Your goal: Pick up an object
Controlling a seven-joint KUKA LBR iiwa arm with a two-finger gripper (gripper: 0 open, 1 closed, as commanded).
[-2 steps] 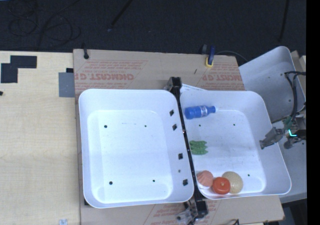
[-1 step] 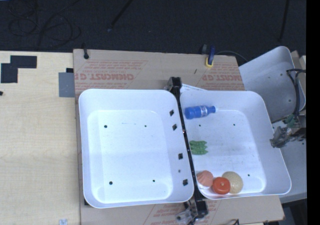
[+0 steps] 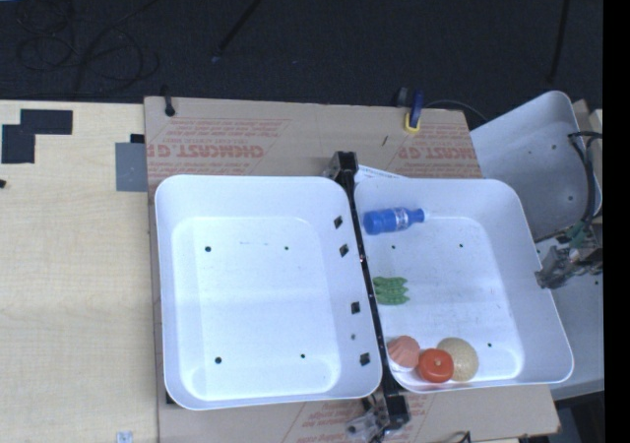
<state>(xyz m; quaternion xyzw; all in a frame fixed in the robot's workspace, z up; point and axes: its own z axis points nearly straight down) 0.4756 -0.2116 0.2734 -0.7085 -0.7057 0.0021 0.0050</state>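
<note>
Red print on the cardboard sheet (image 3: 295, 141) read upside down, roughly "CHEMCAST GP". In the right bin (image 3: 512, 224), left to right, lay a blue bottle (image 3: 392, 221), green pods (image 3: 390, 290), and three round pieces (image 3: 433, 360).

- Red printing is seen upside down on the cardboard sheet (image 3: 258, 139) at upper centre of the frame; it appears to read "CHEMCAST GP".
- A partial repeat is seen to its right.
</note>
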